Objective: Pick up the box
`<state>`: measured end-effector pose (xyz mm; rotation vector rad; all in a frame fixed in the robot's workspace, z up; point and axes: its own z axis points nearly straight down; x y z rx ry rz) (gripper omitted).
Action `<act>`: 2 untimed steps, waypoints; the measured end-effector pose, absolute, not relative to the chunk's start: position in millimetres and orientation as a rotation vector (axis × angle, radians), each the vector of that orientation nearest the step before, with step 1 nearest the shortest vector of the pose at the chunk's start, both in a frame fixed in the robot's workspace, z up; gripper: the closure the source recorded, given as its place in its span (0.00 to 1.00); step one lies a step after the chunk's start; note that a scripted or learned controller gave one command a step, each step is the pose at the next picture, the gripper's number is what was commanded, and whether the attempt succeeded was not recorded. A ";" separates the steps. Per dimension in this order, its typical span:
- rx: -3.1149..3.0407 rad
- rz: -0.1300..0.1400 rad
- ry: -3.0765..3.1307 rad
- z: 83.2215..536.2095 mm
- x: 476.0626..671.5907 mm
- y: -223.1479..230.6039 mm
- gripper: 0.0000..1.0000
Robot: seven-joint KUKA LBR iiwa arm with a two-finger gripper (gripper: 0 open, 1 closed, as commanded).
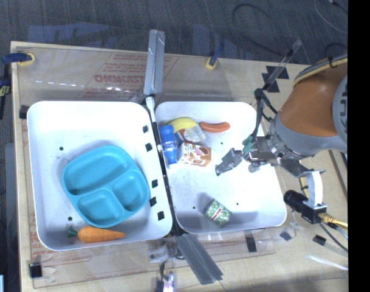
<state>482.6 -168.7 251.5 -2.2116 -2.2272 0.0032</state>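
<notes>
I'm seeing the box (194, 154) lying flat in the upper left part of the right bin (267, 215): a small carton, mostly white with orange and red print, tilted a little. A blue bottle (167, 143) is touching it at nine o'clock, a banana (183, 124) is sitting at twelve, and a sausage (214, 126) at one o'clock. The gripper (228, 162) is hanging just beside the box at three o'clock, grasping nothing. A green can (217, 212) is lying at five o'clock. The left bin (42, 123) is holding a blue tray (106, 184) and a carrot (99, 235).
</notes>
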 end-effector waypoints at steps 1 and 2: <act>-2.329 0.004 -2.104 105.3 502.0 -114.4 0.00; -2.365 0.003 -2.063 90.9 556.0 -168.3 0.00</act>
